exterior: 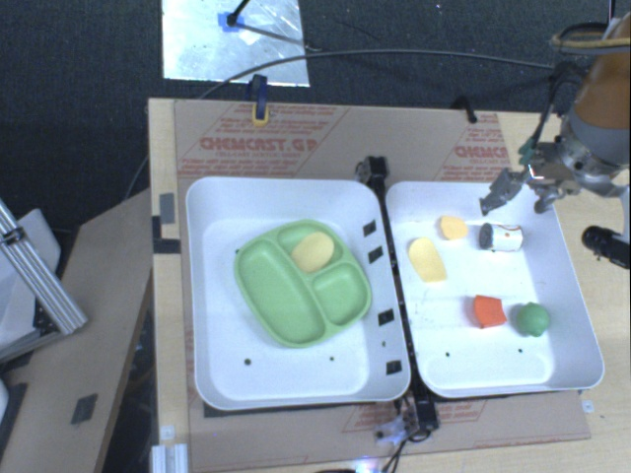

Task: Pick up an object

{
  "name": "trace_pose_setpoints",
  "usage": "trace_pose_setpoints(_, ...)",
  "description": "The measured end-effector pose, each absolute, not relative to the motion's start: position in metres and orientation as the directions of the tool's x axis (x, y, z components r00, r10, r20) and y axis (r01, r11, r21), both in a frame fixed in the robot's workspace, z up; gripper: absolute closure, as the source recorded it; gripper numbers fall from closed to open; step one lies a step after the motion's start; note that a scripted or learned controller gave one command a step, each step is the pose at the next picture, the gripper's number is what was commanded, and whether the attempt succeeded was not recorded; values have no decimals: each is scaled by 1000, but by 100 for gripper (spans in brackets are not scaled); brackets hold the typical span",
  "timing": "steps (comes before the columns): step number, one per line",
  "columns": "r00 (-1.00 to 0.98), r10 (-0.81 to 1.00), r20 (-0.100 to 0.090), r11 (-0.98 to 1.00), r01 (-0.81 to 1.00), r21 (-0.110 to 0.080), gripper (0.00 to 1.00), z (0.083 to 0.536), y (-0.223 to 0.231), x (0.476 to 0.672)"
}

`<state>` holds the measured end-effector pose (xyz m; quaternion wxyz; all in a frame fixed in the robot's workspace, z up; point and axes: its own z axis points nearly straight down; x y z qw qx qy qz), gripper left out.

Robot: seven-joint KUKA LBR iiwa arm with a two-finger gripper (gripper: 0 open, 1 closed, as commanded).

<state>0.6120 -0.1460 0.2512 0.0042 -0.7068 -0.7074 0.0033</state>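
My gripper [520, 199] hovers over the back edge of the right bin [567, 264], fingers spread open with nothing between them. Just below it lies a small white cylinder with a dark end [503, 237]. To its left sits a small yellow chunk [453, 228], and a pale yellow slab [427, 260] lies further forward. An orange block [489, 310] and a green ball [533, 319] rest side by side near the bin's front.
The left bin [212, 363] holds a green divided plate [286, 308] with a yellow lump [314, 251] in its back compartment. Black clips join the two bins along the middle. A blue-and-yellow clamp [258, 100] stands at the board's back edge.
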Motion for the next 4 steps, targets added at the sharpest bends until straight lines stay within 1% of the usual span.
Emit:
trace_pose_setpoints(1, -3, 1000, -1, 3, 1000, 2, 0, 259, -146, 614)
trace_pose_setpoints(3, -1, 1000, -1, 1, 1000, 0, 0, 146, -152, 631)
trace_pose_setpoints(4, -2, 1000, -7, 2, 1000, 18, 0, 113, -154, 635)
